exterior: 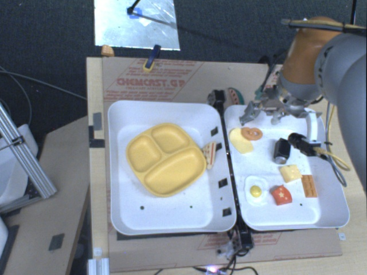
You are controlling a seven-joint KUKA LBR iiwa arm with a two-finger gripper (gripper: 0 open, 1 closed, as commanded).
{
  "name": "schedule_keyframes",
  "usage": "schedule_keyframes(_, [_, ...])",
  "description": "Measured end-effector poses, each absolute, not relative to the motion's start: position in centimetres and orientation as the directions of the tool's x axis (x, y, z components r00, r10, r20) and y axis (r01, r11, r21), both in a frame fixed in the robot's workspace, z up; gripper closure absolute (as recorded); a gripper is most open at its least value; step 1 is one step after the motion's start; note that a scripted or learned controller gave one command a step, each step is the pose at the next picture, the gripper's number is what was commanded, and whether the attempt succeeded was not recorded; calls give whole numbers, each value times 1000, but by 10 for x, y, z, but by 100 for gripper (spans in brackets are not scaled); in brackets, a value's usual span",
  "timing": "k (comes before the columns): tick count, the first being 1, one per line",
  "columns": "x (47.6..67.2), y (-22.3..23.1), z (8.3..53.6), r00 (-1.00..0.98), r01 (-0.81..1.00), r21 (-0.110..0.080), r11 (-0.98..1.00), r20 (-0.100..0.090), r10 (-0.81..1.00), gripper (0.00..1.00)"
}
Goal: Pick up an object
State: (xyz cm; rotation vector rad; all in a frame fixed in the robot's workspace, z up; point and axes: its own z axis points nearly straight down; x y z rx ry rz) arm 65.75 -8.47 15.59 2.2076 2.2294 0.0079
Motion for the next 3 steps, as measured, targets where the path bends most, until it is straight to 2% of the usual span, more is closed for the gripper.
schedule_keyframes(1, [641,-143,97,2,1000,0,-2,-1,1000,0])
schedule_keyframes(2, [671,-80,120,-9,1000,5,9,0,1000,0])
schedule_keyframes(3, [630,-85,82,-1,1000,-3,1,1,1000,0])
